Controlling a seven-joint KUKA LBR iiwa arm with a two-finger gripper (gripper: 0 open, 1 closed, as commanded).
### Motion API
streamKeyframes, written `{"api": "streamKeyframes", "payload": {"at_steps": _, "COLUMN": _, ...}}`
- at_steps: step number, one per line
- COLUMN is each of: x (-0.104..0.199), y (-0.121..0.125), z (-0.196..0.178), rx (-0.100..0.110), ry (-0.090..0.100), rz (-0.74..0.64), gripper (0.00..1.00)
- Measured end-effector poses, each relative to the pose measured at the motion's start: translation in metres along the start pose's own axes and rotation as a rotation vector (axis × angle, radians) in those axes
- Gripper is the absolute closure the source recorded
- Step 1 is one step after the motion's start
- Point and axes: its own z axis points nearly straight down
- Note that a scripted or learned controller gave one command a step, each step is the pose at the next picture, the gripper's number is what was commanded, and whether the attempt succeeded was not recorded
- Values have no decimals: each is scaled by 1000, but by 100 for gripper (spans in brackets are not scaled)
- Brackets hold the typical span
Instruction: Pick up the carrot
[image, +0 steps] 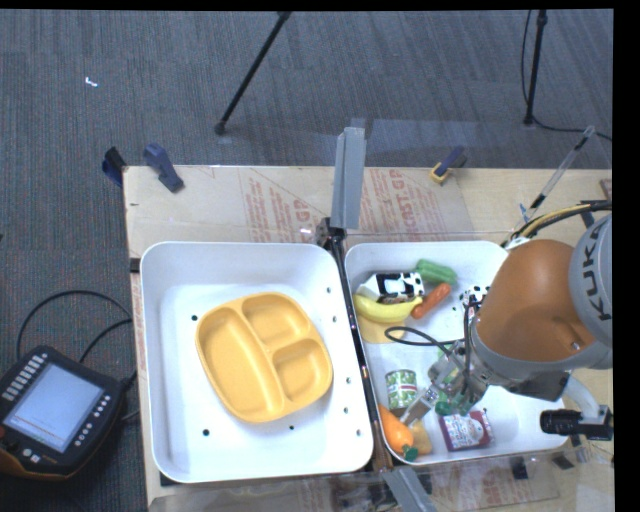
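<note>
The tabletop (230, 200) carries two white bins side by side. The left bin (170, 290) holds a yellow divided plate (264, 355). The right bin (500, 440) is partly covered by the arm (540, 300), which reaches in from the right with its orange band above the wrist. Its gripper (432, 396) hangs low over the bin's near part, beside a green can (400, 385) and just above a red packet (464, 431); how far its fingers are spread cannot be told. At the far side lie a banana (380, 308), a black-and-white toy (398, 285), a green vegetable (437, 271) and a small orange-red piece (431, 300). The carrot (396, 431) lies in the near left corner of the right bin, near the gripper but apart from it.
</note>
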Motion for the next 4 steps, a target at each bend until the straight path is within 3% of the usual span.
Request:
{"api": "streamKeyframes", "payload": {"at_steps": 1, "x": -28, "y": -29, "z": -14, "rx": -2, "ry": -4, "rz": -657, "gripper": 0}}
{"api": "streamKeyframes", "payload": {"at_steps": 2, "x": -1, "y": 5, "z": 22, "rx": -3, "ry": -17, "rz": -475, "gripper": 0}}
{"api": "streamKeyframes", "payload": {"at_steps": 3, "x": 0, "y": 5, "z": 15, "rx": -4, "ry": -13, "rz": -468, "gripper": 100}}
{"api": "streamKeyframes", "payload": {"at_steps": 4, "x": -28, "y": -5, "z": 23, "rx": -3, "ry": -3, "rz": -372, "gripper": 100}}
